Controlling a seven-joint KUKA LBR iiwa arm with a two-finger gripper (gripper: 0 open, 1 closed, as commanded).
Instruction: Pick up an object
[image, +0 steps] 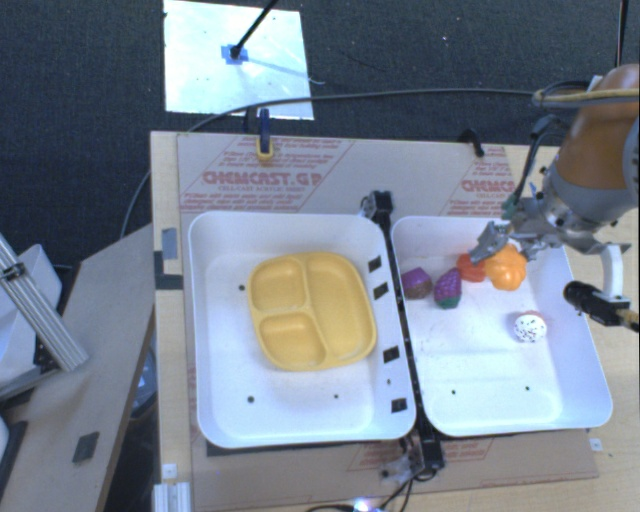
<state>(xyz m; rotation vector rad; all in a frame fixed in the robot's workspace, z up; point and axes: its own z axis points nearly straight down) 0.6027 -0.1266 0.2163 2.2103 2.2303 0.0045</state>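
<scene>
Two "CHEMCAST GP" prints on backing sheet (300, 170).

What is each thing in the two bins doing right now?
Yellow tray: flat in left bin, compartments bare.
Orange toy: in right bin, right under the gripper.
Red toy: touching orange toy.
Purple toy: lying loose.
Brownish toy: lying loose.
White spotted ball: resting alone.

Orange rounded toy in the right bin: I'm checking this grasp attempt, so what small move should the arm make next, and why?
Probably a short straight descent onto the orange rounded toy. The end effector sits at the toy's upper left edge in the right white bin, with a red piece touching the toy on its left. Whether anything is gripped can't be told, so lifting looks premature.
</scene>
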